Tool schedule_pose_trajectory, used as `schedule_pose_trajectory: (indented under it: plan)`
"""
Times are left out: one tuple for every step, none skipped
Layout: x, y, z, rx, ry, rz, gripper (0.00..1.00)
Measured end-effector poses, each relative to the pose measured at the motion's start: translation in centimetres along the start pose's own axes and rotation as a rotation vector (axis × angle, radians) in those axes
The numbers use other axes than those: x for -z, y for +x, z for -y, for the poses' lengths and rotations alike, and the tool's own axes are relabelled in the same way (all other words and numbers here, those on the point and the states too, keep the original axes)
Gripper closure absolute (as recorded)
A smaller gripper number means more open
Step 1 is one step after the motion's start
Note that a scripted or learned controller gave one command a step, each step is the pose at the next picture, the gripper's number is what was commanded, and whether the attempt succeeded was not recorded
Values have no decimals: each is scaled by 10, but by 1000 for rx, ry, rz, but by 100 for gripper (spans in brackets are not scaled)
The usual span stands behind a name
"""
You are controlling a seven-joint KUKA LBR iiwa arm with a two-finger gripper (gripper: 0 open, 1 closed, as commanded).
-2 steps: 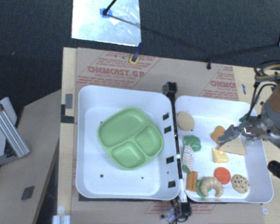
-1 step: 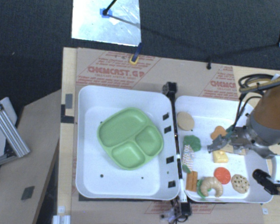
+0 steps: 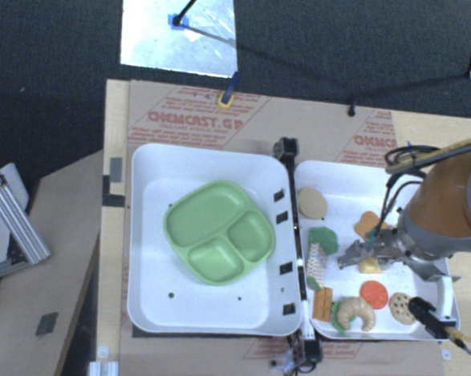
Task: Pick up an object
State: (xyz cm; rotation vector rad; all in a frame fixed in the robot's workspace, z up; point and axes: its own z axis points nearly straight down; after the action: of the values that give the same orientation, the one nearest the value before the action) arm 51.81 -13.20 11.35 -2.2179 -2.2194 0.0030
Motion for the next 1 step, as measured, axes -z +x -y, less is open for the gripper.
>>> schedule_pose_trajectory:
  plan:
    - [-21,-3,-9,2,-36,13,0]
